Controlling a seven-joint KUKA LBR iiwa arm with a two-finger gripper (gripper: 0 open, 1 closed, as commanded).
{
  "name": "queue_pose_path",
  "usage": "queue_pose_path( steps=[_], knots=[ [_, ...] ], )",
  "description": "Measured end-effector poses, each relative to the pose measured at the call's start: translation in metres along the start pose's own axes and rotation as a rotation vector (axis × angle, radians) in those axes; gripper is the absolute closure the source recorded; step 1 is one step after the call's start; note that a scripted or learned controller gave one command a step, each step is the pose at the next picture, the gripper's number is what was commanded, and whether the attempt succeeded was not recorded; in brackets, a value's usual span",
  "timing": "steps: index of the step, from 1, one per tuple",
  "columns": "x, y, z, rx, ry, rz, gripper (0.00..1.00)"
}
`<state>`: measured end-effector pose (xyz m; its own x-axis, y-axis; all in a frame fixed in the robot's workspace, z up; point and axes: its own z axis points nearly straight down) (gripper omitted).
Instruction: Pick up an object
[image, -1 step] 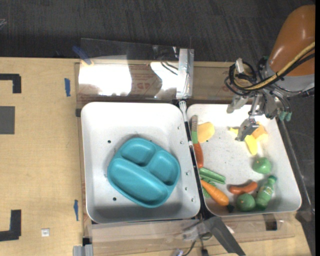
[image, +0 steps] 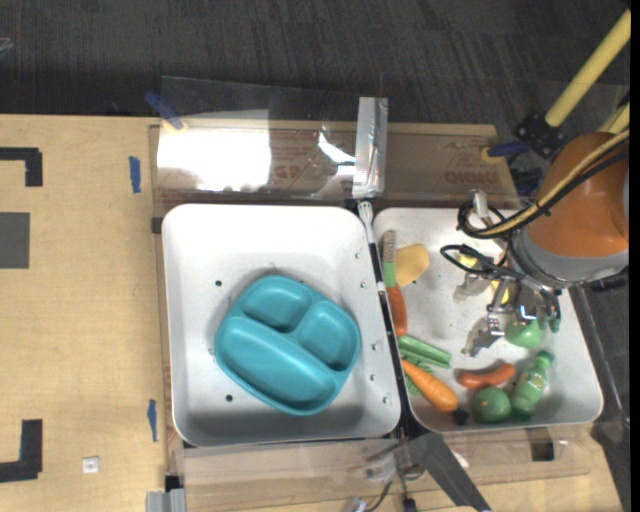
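Note:
My gripper (image: 492, 328) hangs low over the middle of the right bin (image: 585, 395), below the arm's orange band (image: 585, 215). A pale green toy (image: 524, 334) lies right beside its right side; whether they touch is unclear. Just below are a red sausage-like piece (image: 485, 377), a round green fruit (image: 491, 404) and a green bottle (image: 533, 383). Left of the gripper lie a green bean pod (image: 424, 351), an orange carrot (image: 432, 387), a red-orange pepper (image: 398, 306) and a yellow piece (image: 411, 263).
The left bin (image: 200, 240) holds a teal divided plate (image: 289, 341). A raised divider (image: 381, 300) separates the two bins. Cables (image: 480, 235) loop from the wrist over the right bin's far side. A clear plastic sheet (image: 260, 150) lies behind the bins.

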<state>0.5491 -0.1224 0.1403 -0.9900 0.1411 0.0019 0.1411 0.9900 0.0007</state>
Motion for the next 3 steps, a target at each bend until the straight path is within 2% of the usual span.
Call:
queue_pose_path(
  steps=[1,2,3],
  knots=[
    [0.056,-0.005,0.048,0.001,-0.010,-0.067,0.00],
    [0.054,-0.004,0.037,0.002,-0.018,-0.069,1.00],
    [0.029,-0.023,-0.123,0.004,-0.018,-0.280,1.00]
  ],
)
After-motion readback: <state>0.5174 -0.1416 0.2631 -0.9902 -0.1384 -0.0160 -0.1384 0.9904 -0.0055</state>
